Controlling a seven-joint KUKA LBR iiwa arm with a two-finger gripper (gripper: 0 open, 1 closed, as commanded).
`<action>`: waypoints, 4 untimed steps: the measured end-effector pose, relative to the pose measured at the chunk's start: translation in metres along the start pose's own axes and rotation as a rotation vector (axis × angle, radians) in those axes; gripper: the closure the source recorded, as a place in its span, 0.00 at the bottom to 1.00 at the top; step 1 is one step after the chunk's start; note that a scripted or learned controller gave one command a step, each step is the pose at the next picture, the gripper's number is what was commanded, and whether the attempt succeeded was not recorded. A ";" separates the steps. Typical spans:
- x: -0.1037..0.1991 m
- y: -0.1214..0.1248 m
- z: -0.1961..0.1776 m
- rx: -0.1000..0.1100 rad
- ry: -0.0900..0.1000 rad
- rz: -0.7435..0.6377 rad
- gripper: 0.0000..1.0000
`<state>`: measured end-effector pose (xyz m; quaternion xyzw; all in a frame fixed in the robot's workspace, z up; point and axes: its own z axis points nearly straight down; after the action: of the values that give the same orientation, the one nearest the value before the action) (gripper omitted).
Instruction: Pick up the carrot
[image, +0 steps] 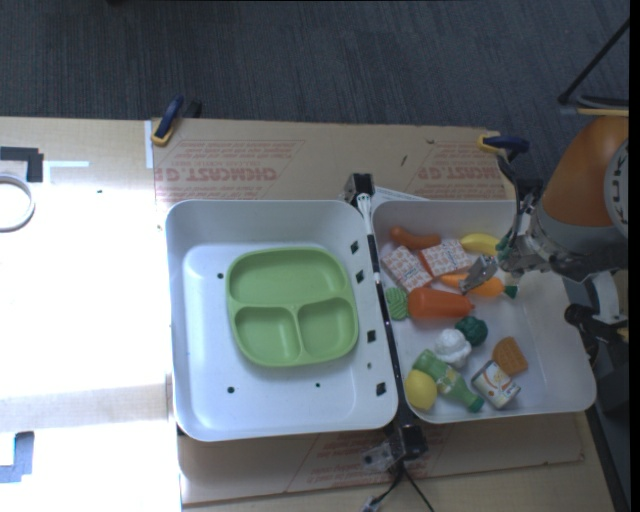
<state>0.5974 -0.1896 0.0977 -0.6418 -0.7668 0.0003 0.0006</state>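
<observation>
The carrot (444, 303) is lying in the right bin (555, 385), at centre right of the frame, below two wafer packets (422, 264) and above a broccoli (471, 330). The gripper (484, 270) is being held just above the carrot's right end, beside a banana (481, 243); its opening cannot be told. A green tray (292, 306) is resting in the left bin (195, 330).
</observation>
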 end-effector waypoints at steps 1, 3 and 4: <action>0.000 0.000 -0.008 0.002 0.000 0.002 1.00; 0.028 0.067 -0.055 0.001 -0.001 0.377 0.00; 0.041 0.040 0.007 0.002 0.001 0.177 0.00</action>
<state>0.6291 -0.1422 0.0907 -0.7070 -0.7072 0.0010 0.0015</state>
